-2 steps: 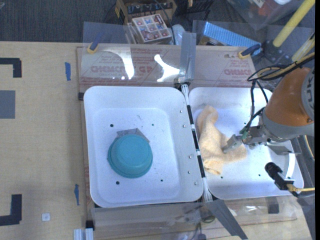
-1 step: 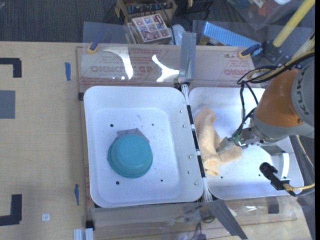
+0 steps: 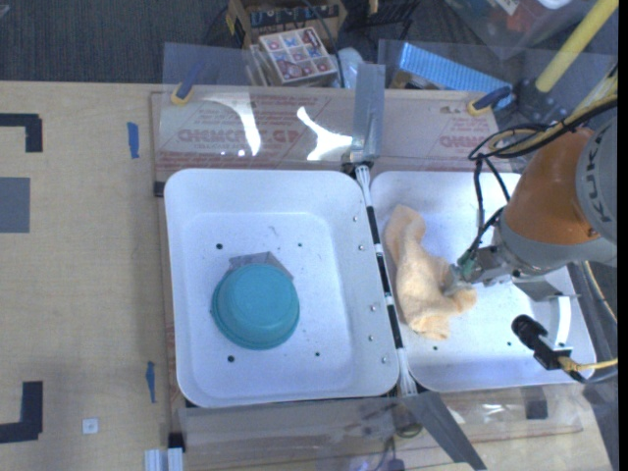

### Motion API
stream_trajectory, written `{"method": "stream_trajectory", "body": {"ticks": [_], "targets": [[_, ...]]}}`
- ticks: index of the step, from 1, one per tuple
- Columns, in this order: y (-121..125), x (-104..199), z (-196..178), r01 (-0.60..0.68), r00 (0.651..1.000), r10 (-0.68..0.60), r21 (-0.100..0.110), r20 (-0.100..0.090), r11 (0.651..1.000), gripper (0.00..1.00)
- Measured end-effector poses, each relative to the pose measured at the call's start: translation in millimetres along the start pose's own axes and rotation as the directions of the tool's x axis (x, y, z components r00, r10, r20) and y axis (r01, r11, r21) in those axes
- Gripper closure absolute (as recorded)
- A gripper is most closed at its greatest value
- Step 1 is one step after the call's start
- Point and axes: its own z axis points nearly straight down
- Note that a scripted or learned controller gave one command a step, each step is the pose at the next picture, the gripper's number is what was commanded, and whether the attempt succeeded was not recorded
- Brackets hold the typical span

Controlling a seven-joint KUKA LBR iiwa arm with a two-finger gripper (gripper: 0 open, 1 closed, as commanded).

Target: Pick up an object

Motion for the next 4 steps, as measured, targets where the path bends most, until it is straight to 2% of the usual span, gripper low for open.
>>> {"method": "stream_trajectory", "body": {"ticks": [1,2,3,4], "targets": [[0,0,0,0.000,1.000,0.000,0.000,0.001,1.000,0.00],[-4,15,10,0.031,1.000,-0.031,0.002,0.003,1.000,0.00],[-2,16,0,0.030,1.000,-0.030,-0.001,0.000,1.000,1.00],[-3,15,0,0.029,1.000,-0.029,-0.001,0.001,1.000,0.00]]}}
